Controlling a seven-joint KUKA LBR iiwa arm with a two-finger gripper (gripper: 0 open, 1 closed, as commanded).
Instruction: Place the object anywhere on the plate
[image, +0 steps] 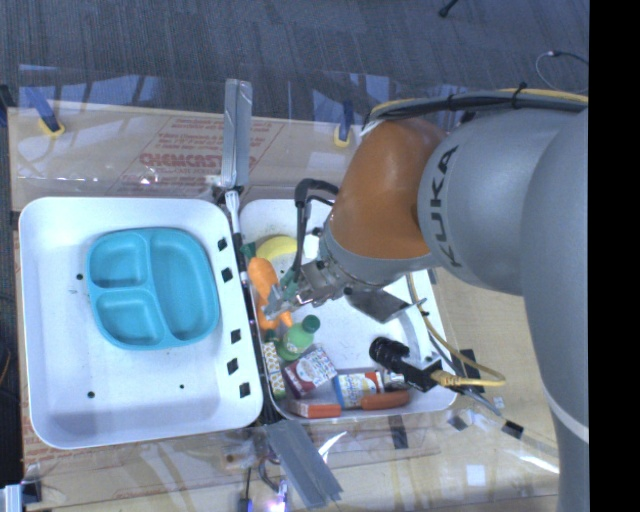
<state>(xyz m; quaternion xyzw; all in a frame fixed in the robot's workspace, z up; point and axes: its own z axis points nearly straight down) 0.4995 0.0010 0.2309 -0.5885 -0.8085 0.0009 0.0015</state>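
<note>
— Where do we see the carrot (262, 279)?

— In the right bin (258, 215), just past the dividing wall from the blue plate (153, 286). It is orange and elongated, and its long axis runs roughly along that wall, tilted a little; one end points up toward the far side of the bench and the other slants down toward the green bottle (296, 339). We cannot tell which end is the tip.

— And the gripper (283, 297)?

— It reaches from the orange wrist band toward the plate side and sits right at the carrot's lower end, touching or nearly so. The fingers are small and dark against the clutter — we cannot tell whether they are spread or pressed together, nor whether the carrot lies between them.

— What else lies near the carrot?

— A yellow object (279, 246) just beyond it, farther from the plate. Below the green bottle we see a packet (309, 371) with red on it, a small bottle lying on its side (357, 384), and a red stick-like item (312, 409) along the bin's near edge.

— And the plate?

— It rests in the left bin (50, 330), three compartments, well apart from the carrot with the wall between.
</note>
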